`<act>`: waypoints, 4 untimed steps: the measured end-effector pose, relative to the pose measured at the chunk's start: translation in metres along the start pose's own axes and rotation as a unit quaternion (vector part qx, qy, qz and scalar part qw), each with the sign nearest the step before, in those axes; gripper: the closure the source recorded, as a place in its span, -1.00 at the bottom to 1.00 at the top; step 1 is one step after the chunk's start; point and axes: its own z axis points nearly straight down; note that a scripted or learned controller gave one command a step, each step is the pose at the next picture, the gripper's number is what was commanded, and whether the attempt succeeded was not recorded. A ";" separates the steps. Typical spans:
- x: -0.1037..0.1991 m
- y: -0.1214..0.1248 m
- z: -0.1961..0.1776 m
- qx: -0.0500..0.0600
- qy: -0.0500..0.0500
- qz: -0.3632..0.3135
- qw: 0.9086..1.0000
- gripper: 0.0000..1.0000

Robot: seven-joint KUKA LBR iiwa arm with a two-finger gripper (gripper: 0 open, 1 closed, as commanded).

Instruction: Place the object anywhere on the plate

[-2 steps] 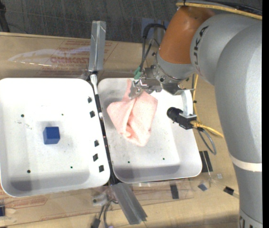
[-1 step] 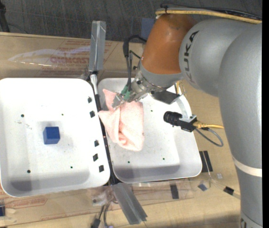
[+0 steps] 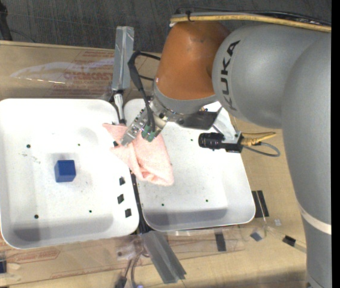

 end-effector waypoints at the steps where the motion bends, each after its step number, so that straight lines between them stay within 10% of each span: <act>1: 0.046 0.022 0.010 0.000 0.000 -0.202 0.979 1.00; 2: 0.094 0.056 0.004 0.000 -0.001 -0.346 0.938 1.00; 3: 0.142 0.078 0.001 0.001 0.000 -0.348 0.938 1.00; 4: 0.141 0.078 0.001 0.000 0.000 -0.347 0.938 -1.00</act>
